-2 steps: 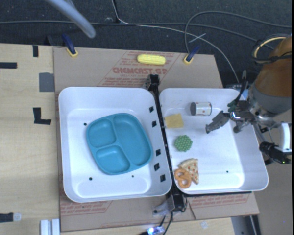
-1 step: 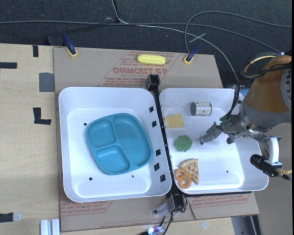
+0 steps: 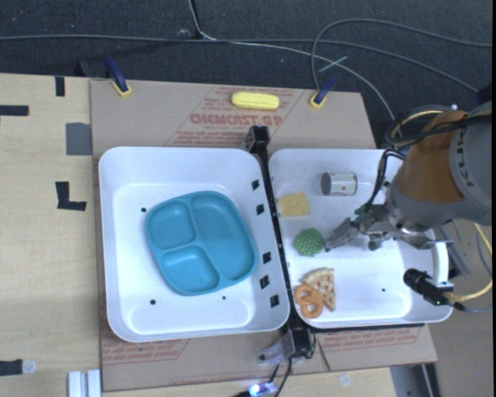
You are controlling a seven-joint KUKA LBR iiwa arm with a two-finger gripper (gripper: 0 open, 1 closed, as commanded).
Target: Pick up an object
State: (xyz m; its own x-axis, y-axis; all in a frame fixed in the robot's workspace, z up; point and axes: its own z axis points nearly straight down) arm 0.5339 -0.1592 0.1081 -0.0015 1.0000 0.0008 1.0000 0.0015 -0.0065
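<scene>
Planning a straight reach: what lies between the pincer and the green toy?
Bare white bin floor lies between the pincer and green toy, in the camera view.

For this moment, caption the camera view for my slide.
Gripper beside green broccoli toy in right bin; blue divided plate in left.

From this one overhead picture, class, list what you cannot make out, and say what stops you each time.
1. The tool: open or shut cannot be told; it is small and dark, with the arm above it.
2. The right bin: its far-right side lies under the arm.
3. The pretzel-like item: too small to identify.
4. The yellow object on the cardboard: too small to name.
</scene>
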